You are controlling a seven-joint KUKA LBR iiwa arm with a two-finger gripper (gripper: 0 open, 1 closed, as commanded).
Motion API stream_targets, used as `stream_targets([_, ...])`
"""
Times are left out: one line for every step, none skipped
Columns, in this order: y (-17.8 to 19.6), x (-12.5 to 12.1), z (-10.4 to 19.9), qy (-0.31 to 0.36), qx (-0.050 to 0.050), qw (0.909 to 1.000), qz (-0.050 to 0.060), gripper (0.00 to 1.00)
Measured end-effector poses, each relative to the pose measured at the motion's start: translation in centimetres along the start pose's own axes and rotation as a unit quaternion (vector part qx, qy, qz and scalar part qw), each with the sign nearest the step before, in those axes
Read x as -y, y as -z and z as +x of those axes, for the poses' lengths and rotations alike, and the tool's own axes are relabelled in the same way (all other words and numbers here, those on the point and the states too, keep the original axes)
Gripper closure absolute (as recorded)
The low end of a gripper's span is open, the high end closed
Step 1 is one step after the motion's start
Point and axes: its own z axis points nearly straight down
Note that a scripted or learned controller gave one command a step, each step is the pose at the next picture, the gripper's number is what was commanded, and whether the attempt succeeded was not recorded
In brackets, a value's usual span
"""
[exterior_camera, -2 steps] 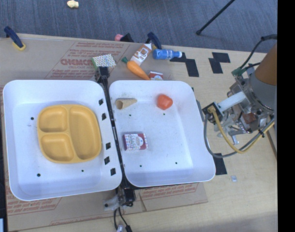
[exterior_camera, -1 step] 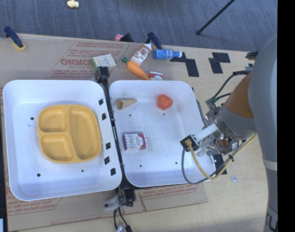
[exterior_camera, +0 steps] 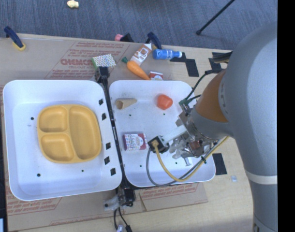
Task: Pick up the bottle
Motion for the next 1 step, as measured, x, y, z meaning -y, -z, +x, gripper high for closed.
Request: stream_targets([8.23, -6.17, -1.60, -0.024, -0.002, 0.9997, -0.001, 1.00])
